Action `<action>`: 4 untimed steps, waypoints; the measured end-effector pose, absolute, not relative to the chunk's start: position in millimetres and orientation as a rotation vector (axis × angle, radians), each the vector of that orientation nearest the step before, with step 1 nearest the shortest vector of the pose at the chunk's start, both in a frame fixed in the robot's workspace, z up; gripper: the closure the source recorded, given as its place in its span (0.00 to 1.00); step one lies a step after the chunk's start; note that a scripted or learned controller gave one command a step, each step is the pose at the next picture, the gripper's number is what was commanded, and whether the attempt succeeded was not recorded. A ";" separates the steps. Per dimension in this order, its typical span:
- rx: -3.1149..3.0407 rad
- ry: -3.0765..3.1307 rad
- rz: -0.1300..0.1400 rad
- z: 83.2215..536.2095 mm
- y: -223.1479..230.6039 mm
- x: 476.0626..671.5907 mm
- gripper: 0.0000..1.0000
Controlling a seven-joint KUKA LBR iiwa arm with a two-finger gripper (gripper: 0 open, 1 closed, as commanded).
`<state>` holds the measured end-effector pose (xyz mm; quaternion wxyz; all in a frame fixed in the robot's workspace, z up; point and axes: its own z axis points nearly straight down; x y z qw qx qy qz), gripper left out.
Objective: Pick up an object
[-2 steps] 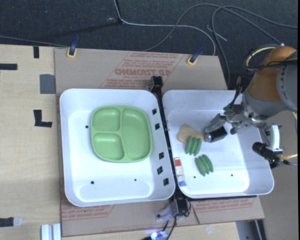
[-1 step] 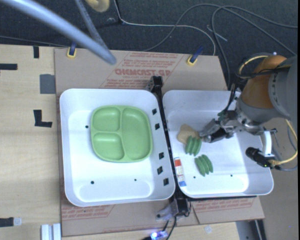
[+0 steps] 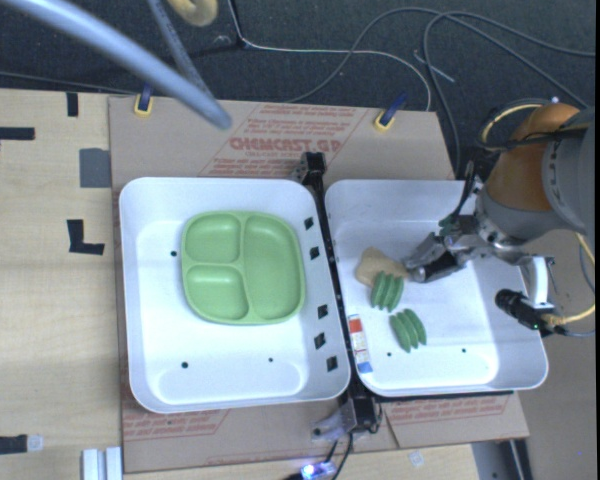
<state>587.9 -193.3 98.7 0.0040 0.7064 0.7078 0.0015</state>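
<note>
The right bin (image 3: 480, 368) holds a tan block (image 3: 372, 264), a green ridged piece (image 3: 386, 291) just below it and a second green ridged piece (image 3: 408, 329) nearer the front. My gripper (image 3: 420, 267) reaches in from the right and hangs low over the bin, its tip just right of the tan block and the upper green piece. Nothing shows between its fingers.
The left bin (image 3: 150, 298) holds a green divided plate (image 3: 244, 267). A small red and white packet (image 3: 358, 339) lies at the right bin's left wall. Cables run over the dark floor behind the bins. A black divider with clips runs between the bins.
</note>
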 end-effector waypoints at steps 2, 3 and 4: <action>2.217 2.221 0.003 203.7 -183.0 576.0 1.00; 2.216 2.218 0.004 264.2 -188.1 571.2 1.00; 2.216 2.228 -0.001 250.5 -140.5 585.7 1.00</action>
